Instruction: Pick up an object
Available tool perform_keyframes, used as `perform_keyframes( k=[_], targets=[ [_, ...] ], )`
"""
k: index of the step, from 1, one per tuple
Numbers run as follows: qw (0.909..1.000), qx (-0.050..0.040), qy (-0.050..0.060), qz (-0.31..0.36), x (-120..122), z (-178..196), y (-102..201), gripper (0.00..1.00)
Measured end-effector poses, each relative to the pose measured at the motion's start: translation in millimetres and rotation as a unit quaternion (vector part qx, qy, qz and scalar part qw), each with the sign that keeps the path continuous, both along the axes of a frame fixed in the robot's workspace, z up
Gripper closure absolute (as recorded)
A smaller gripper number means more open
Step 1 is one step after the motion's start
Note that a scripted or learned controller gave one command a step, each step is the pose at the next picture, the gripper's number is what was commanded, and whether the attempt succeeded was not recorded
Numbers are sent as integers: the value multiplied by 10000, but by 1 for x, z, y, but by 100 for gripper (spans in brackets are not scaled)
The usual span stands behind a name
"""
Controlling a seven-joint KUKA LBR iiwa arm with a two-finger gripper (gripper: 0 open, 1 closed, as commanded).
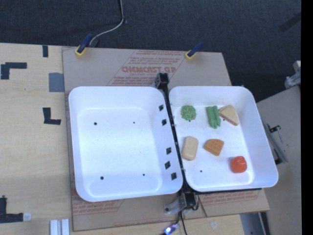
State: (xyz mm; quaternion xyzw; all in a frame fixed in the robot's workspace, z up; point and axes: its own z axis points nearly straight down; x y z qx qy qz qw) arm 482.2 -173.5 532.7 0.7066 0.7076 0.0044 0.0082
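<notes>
The right bin [259, 146] holds several small toy foods. A green broccoli piece [188, 113] lies near its left wall. To the right of it are a green bean pod [212, 116] and a tan wedge [229, 115] that touch each other. Lower down lie a pale bread-like piece [190, 148], an orange wedge [214, 146] and a red tomato-like piece [238, 164].
The left bin [78, 146] sits beside the right one, joined along a black-clipped seam [168, 131]. Both rest on a cardboard sheet [146, 67] held by two clamps at the back. A cable [117, 13] runs off behind.
</notes>
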Motion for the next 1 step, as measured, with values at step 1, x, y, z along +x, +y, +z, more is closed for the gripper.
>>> perform_keyframes(
  k=[1],
  targets=[
    [10000, 9, 78, -5, 2, 0, 0, 100]
  ],
)
